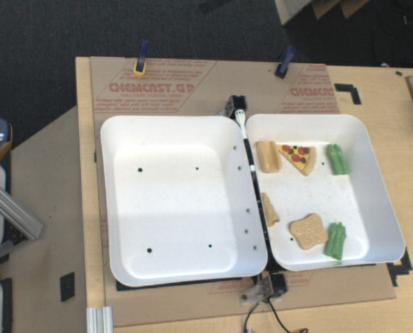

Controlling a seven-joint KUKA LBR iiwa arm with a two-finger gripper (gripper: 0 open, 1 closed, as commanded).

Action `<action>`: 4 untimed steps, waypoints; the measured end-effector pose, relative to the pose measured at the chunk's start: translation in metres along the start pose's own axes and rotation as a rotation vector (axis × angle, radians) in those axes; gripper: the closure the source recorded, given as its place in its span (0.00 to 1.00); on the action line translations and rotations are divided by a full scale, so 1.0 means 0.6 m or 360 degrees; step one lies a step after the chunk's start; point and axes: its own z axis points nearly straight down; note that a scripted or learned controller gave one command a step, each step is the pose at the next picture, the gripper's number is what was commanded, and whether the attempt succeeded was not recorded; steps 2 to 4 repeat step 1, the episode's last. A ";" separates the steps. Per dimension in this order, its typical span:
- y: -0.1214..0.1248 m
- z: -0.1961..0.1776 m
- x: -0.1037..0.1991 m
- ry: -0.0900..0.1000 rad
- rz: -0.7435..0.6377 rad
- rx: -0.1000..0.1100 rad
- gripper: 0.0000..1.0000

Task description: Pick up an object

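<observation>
1. Left shallow white plastic bin (123,186) sits beside the right bin (373,186).
2. Right bin holds a tan bread roll (267,156), pizza slice (297,157), two green vegetables (337,159) (335,241), toast slice (308,232), and possibly a cracker (268,210).

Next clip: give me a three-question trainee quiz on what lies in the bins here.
1. True or false: the pizza slice lies in the right bin.
2. How many green items lie in that bin?
3. The toast slice lies beside: A) the lower green piece B) the bread roll C) the left bin.

Key: 1 true; 2 two, the other near the far edge; 3 A.
</observation>
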 end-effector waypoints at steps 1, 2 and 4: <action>0.002 -0.018 0.000 -0.0006 -0.0001 -0.0008 1.00; 0.002 -0.018 0.000 -0.0006 -0.0001 -0.0008 1.00; 0.002 -0.018 0.000 -0.0006 -0.0001 -0.0008 1.00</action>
